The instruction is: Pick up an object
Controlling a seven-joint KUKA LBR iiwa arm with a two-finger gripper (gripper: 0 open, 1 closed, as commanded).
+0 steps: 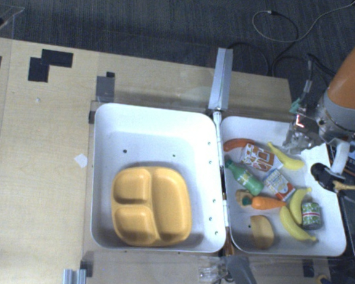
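- The end effector (300, 138) is seen low over the right bin (341, 236); open or closed cannot be told.
- A small banana (287, 159) lies just beside it.
- The crowded toys could be bumped, so the grab might be missed.

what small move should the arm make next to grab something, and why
Probably lower straight down: the gripper sits over the right bin's far edge, just above the small yellow banana, with nothing visibly held. That banana looks like the nearest target.
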